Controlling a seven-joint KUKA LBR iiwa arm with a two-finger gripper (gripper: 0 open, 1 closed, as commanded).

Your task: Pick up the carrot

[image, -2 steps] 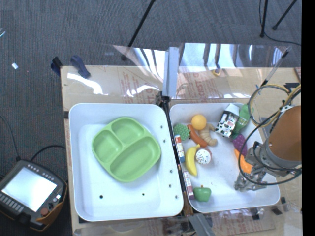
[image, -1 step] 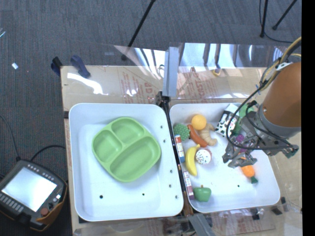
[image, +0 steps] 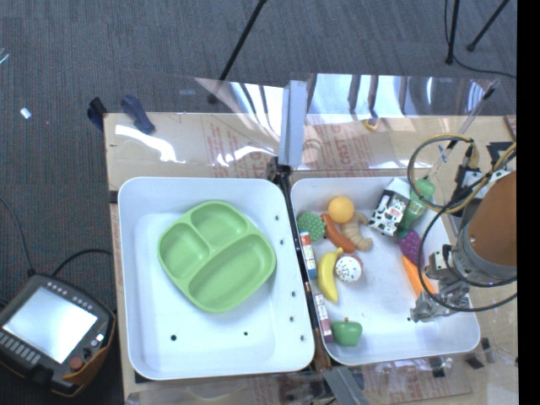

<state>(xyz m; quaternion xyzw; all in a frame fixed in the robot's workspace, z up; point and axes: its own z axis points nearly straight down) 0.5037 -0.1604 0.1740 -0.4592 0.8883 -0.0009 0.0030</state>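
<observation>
The carrot (image: pixel 412 273), a short bright orange stick, lies slanted near the right wall of the right bin (image: pixel 380 348), just below a purple bunch of grapes (image: pixel 409 245). My gripper (image: pixel 428 304) hangs low over the bin's right side, its metal wrist partly covering the carrot's lower end. A dark fingertip reaches the bin floor just below and beside the carrot. Nothing visibly sits between the fingers.
The right bin also holds an orange ball (image: pixel 341 208), a red-orange sausage-like piece (image: pixel 338 234), a banana (image: pixel 327 277), a sprinkled white cupcake (image: pixel 348 268), a green fruit (image: pixel 347 332), a cow-patterned carton (image: pixel 389 211) and a green bottle (image: pixel 416 205). A green divided plate (image: pixel 217 256) lies in the left bin.
</observation>
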